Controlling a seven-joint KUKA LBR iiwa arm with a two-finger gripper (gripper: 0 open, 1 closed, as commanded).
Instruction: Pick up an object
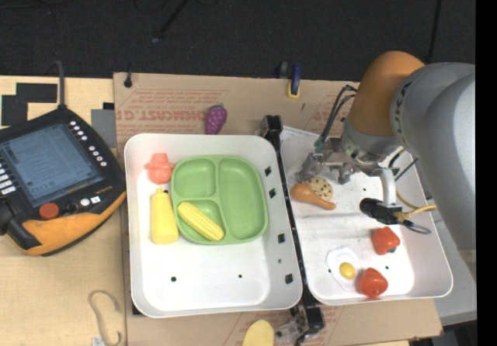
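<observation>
Nearest the camera, a yellow lemon-like piece (259,333) lay at the bench's front edge, outside both bins. At far left sat the teach pendant (48,174); its screen text was too small to read. The left bin (202,278) held a pink toy (158,168), a yellow bottle (163,217) and a green divided plate (221,197) carrying a corn cob (200,221). Red print on the cardboard sheet (178,104) behind the bins ran upside down and was not legible with certainty.

In the right bin (415,263), the gripper (321,172) hung over the far left corner, directly above a cookie (319,186) and a drumstick (311,196), which touched each other. Whether the gripper was open or closed could not be told. The drumstick was judged the likely target: a light, rigid, smooth plastic toy. Grasp across the thick end, as the narrow shank could slip. A fried egg (342,265) and two red pieces (385,240) (372,282) lay nearer the front.
</observation>
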